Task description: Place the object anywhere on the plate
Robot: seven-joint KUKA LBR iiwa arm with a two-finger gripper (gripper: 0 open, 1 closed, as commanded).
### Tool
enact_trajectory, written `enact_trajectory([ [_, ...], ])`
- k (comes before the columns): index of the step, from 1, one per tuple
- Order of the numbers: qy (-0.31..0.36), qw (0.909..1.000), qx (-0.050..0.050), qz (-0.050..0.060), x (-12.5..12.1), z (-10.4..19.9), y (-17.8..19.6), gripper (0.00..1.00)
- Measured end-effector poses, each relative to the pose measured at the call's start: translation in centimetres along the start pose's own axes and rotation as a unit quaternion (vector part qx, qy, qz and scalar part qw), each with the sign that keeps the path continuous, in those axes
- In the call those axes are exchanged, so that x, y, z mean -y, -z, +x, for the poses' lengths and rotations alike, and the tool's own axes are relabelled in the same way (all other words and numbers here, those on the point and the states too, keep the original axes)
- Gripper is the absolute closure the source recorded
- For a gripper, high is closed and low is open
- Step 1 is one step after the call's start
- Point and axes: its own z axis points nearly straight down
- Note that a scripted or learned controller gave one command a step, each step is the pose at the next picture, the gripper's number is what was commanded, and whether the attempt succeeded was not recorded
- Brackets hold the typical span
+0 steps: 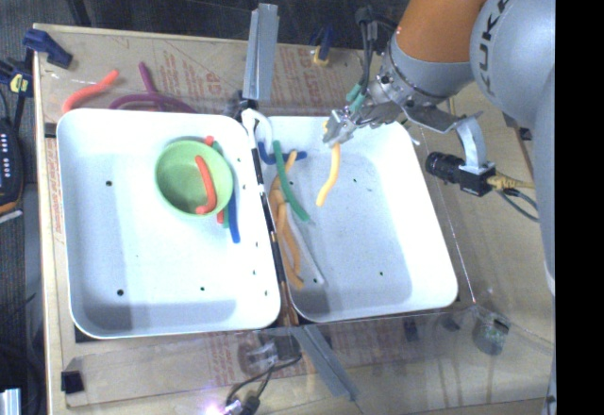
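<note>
A green plate (185,179) sits in the left bin (142,290), toward its back right. A red strip (204,179) lies on the plate, and a blue strip (232,223) and a green one rest against its right rim. My gripper (337,132) hovers over the back of the right bin (396,253). It is shut on the top end of a yellow strip (328,179), which hangs down and slightly left above the bin floor.
Along the right bin's left wall lie a green strip (293,192), a blue strip (271,155) and a long orange strip (289,243). Orange (91,90) and purple (143,98) strips lie on the bench behind the left bin.
</note>
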Motion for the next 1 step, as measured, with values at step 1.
enact_trajectory([
  [1,0.0,1.0,0.0,0.0,0.0,0.0,-0.01,0.0],
])
